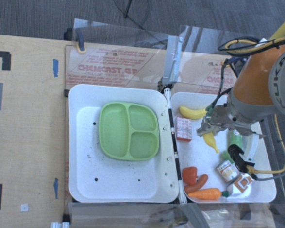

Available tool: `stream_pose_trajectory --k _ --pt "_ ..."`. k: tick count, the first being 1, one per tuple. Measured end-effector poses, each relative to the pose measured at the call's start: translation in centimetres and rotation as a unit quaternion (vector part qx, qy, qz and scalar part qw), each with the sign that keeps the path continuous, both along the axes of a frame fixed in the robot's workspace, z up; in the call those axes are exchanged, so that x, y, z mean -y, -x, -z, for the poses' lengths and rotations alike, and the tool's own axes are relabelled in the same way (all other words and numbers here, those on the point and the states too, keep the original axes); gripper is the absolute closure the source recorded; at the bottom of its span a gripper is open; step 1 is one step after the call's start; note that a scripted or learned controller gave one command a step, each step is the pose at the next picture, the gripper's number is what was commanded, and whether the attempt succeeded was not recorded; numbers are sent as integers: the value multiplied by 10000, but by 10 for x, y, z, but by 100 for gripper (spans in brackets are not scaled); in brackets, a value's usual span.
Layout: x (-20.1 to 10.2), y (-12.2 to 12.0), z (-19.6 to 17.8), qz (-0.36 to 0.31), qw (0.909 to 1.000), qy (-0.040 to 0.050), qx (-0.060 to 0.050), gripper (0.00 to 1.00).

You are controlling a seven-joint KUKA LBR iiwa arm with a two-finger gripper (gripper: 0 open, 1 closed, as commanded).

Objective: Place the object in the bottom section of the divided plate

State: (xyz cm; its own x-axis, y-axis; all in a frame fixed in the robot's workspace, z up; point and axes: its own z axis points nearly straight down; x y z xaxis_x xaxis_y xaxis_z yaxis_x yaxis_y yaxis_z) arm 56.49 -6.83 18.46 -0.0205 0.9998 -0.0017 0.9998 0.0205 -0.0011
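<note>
Camera view, looking down on both bins.

- Arm (261, 80) comes in from the frame's right, with its orange band above the wrist. The gripper (205, 129) is over the right bin (198, 156), near that bin's left half.
- Gripper state: cannot tell whether it is clenched or released, as the wrist body covers the tip.
- Yellow piece (212, 142): small, tapered, slanted. It sits right at the gripper's tip on the frame-down side. Whether it is grasped or only lying under the tip cannot be told.
- Banana (192, 112): just frame-up and left of the gripper, lying flat and apart from the yellow piece.
- Red-and-white box (184, 129): just to the gripper's left, against the bin's left wall.
- Green item (236, 140): to the gripper's right, partly behind the wrist.
- Small carton (226, 170): frame-down and right of the gripper.
- Red pepper (189, 174), sausage (197, 183) and carrot (206, 193): clustered well frame-down of the gripper, near the bin's lower edge. The sausage lies between the pepper and the carrot.
- Divided plate (114, 128): green, well to the gripper's left, in the left bin (81, 150). It has one large section on the far side and two smaller ones stacked on the side nearer the gripper.
</note>
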Motion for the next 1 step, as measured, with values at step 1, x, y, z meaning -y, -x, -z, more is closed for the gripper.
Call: stream_pose_trajectory --k 1 --pt "-55 5 -41 -404 9992 -2 17 100"
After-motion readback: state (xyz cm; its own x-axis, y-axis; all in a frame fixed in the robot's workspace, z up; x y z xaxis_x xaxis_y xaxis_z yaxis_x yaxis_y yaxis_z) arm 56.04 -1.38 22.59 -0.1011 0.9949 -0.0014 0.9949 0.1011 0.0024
